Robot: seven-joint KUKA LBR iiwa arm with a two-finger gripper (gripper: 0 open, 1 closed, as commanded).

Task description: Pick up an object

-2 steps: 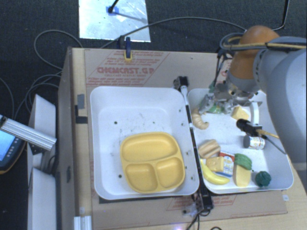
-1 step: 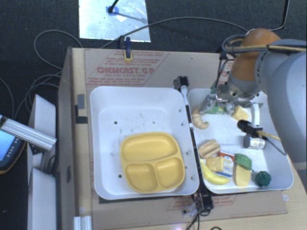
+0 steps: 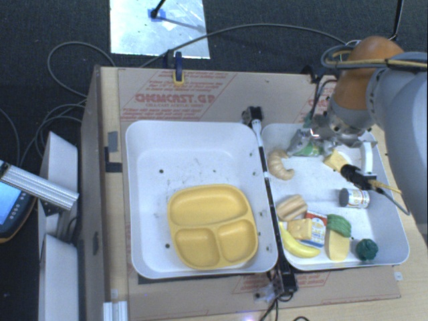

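Note:
My gripper (image 3: pixel 309 138) hangs low over the far end of the right bin (image 3: pixel 394 243), under the grey arm with its orange band (image 3: pixel 358 79). Right below it lies a small green item (image 3: pixel 310 150), partly hidden by the gripper. To its left rests a tan croissant (image 3: pixel 281 165), and to its right a pale yellow wedge (image 3: pixel 336 160). Whether anything is held is hidden from this angle.
The right bin also holds a small can (image 3: pixel 354 197), a bread roll (image 3: pixel 291 206), a banana (image 3: pixel 298 245), a green leafy piece (image 3: pixel 339 225) and a dark green lump (image 3: pixel 366 249). A yellow compartment tray (image 3: pixel 212 226) lies in the left bin (image 3: pixel 154 152).

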